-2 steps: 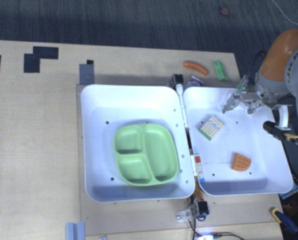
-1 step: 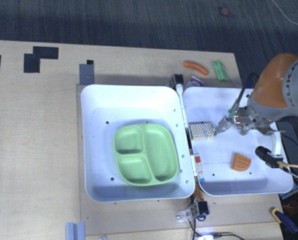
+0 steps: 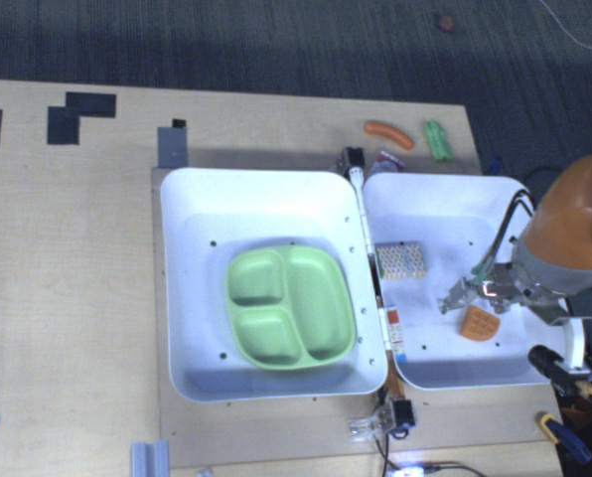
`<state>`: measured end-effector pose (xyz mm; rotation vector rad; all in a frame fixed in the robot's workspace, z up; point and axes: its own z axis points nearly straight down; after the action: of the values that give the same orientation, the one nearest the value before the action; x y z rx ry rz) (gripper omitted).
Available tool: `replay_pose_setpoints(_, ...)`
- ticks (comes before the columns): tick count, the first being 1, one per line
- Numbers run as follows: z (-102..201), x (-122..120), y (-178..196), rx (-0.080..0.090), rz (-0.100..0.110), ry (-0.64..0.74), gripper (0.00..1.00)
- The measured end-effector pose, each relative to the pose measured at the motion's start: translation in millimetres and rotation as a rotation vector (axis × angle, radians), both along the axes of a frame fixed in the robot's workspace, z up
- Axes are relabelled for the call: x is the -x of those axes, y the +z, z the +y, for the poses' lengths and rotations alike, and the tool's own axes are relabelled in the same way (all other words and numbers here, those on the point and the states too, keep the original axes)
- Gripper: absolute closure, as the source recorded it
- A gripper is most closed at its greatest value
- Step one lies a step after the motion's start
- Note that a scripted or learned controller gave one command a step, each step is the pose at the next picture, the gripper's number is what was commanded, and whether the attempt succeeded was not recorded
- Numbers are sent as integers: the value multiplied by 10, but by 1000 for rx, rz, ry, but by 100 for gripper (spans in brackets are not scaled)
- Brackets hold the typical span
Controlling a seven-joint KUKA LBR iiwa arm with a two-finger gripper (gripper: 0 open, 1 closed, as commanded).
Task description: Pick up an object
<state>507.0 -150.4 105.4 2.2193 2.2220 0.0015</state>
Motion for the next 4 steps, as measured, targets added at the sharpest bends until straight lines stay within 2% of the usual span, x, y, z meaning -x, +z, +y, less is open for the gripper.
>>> replay_pose_setpoints(1, 8, -15, 105, 0, -5, 1, 100)
replay_pose_setpoints(2, -559, -1010, -189, 3, -7, 4, 100)
replay_pose_setpoints(3, -508, -355, 799, 2, -5, 0, 100)
replay_pose_setpoints(4, -500, -348, 784, 1, -2, 1, 0)
